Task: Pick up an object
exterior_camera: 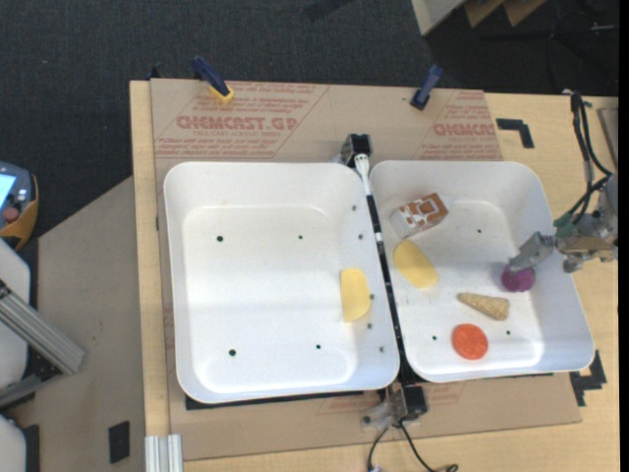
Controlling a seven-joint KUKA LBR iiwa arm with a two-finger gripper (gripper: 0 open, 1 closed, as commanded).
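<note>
Gripper [524, 261] is seen low at the right bin's [550, 205] right wall, touching purple obj. [518, 279]; finger state can't be told. Tan wedge [485, 306] and orange disc [470, 341] lie just left of purple obj.

We take this for a robotics lab: left of the gripper [531, 254] two white bins [187, 293] sit on a cardboard-covered bench [295, 111] held by blue clamps [211, 79], with cables [590, 165] just behind it and dark carpet [88, 37] beyond.
</note>
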